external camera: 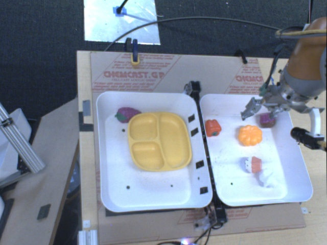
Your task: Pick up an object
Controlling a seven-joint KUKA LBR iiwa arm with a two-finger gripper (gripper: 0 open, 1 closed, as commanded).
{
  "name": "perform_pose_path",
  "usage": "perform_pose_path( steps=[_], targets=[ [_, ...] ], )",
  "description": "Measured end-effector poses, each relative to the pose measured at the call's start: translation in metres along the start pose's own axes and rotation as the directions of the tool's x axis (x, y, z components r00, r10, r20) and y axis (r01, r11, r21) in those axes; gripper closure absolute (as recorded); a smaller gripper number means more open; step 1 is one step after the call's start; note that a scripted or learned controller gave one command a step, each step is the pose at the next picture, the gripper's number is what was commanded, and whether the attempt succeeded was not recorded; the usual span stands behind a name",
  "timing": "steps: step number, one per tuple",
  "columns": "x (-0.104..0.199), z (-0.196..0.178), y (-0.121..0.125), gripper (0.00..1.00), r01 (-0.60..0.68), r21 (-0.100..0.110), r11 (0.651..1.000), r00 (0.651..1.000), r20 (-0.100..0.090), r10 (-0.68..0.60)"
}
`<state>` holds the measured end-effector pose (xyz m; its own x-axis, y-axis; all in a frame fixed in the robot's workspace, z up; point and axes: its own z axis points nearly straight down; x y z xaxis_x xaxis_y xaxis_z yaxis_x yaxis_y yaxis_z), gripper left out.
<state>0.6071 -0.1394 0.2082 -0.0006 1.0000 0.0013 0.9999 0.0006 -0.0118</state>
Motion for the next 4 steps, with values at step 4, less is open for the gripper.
perform_pose_path(
  steps=[4],
  targets=[
    [-0.002, 0.124, -0.003, 0.00, 0.000, -0.012, 1.000, 1.000, 0.001, 0.000]
  ],
)
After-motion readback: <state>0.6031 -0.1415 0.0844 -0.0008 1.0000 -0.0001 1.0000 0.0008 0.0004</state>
